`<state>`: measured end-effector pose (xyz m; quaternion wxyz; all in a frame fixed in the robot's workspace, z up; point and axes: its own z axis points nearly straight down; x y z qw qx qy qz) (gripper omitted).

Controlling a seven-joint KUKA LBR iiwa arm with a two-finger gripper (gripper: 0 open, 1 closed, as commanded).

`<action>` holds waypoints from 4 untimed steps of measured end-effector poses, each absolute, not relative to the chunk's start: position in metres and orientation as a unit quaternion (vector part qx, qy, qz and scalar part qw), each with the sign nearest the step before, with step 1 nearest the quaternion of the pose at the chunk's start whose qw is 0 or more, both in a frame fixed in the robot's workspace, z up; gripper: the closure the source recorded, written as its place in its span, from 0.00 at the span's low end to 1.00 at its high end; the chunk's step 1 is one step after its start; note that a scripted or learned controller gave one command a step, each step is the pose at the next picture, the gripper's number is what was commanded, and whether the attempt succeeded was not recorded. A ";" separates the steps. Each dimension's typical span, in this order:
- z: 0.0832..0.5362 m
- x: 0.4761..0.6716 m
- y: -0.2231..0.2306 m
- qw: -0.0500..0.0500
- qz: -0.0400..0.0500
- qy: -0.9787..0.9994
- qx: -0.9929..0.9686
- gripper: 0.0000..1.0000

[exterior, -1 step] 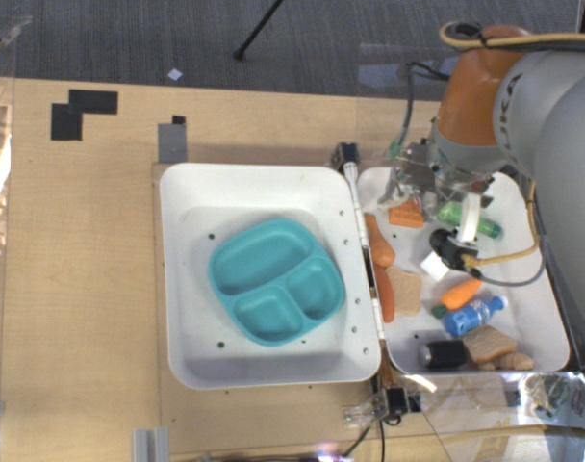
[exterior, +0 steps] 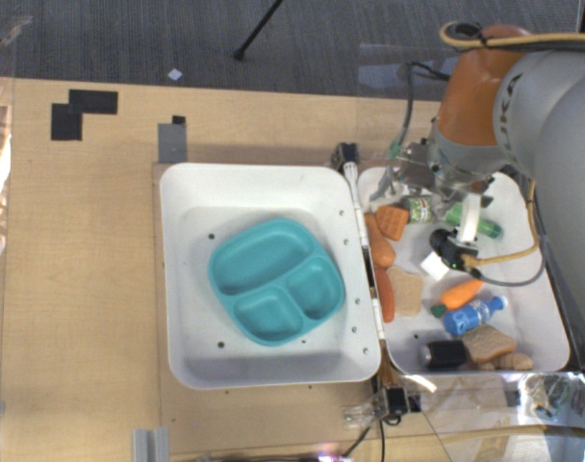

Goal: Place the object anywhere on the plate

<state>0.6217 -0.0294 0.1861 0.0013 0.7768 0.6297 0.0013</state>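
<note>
The arm [exterior: 523, 94] comes in from the upper right of the frame, its orange band bent down over the right bin [exterior: 552, 325], and the claw [exterior: 429, 183] hangs low over the upper left corner of that bin. Cables and the wrist itself crowd that spot, so I cannot tell whether the claw is clenched, released, or grasping anything.

The teal plate [exterior: 276, 280], split into three compartments, sits in the left bin [exterior: 191, 219], near the middle, with nothing on it. Everything that might be the object is over in the right bin: an orange wedge-shaped piece [exterior: 393, 222] just below the claw, a long orange sausage-like item [exterior: 382, 250] along the bin's left wall, a slice of bread [exterior: 405, 292] beside it, a carrot [exterior: 461, 294], a small blue bottle [exterior: 471, 316], a green-and-white item [exterior: 470, 221] and a black block [exterior: 446, 354] near the bottom. Which one the arm is after, I can only guess; the orange wedge is nearest.

The clutter is the main worry. The pieces lie touching or just beside one another, so a closing claw could nudge a neighbour, catch two at once, or come up with nothing. The wedge sits close to the wall between the bins, and a finger could strike that rim. Any carry across must clear the wall, and a weak grip on a rounded toy might let it drop short of the plate.
</note>
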 end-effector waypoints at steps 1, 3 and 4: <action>0.186 0.622 -0.029 0.001 0.001 0.630 0.777 0.00; 0.186 0.622 -0.029 0.001 0.001 0.630 0.777 0.00; 0.186 0.622 -0.029 0.001 0.001 0.630 0.777 0.00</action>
